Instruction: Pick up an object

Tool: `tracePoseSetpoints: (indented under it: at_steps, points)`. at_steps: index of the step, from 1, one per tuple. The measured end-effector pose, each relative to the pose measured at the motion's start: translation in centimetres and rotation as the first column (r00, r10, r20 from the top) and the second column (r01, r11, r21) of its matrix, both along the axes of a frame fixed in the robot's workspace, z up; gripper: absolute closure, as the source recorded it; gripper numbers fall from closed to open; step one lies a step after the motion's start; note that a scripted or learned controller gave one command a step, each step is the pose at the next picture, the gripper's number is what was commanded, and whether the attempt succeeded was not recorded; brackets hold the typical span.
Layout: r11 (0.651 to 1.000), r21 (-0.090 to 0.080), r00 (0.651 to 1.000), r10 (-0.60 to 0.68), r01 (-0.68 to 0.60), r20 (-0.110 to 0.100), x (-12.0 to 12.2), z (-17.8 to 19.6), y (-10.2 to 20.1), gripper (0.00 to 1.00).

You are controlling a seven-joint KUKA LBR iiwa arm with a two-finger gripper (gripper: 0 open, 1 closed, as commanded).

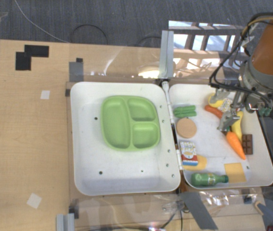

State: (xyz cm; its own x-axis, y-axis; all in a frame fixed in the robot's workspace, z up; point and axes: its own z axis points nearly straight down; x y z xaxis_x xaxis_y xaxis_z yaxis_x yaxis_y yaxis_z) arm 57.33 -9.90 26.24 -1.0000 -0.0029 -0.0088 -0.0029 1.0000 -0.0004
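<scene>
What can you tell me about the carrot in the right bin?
The carrot is a small orange toy, plastic-looking, tapered, lying flat on the right bin floor. It runs diagonally, its thick end up near the tool and its tip pointing toward the bin's lower right. A brown chocolate bar lies right beside it; contact is unclear.

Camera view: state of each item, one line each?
Green divided plate: upright, in left bin.
Green bottle: lying on its side, right bin.
Carrot: lying flat, right bin.
Small carton: lying flat.
Tan disc: flat.
Gripper: low over the right bin, beside the banana.
</scene>
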Motion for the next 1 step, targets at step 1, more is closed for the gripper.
tracePoseSetpoints:
  at_steps: [1]
  points:
    - [0.998,0.003,0.998,0.058,-0.058,-0.013,2.97,-13.37,-2.67,0.0]
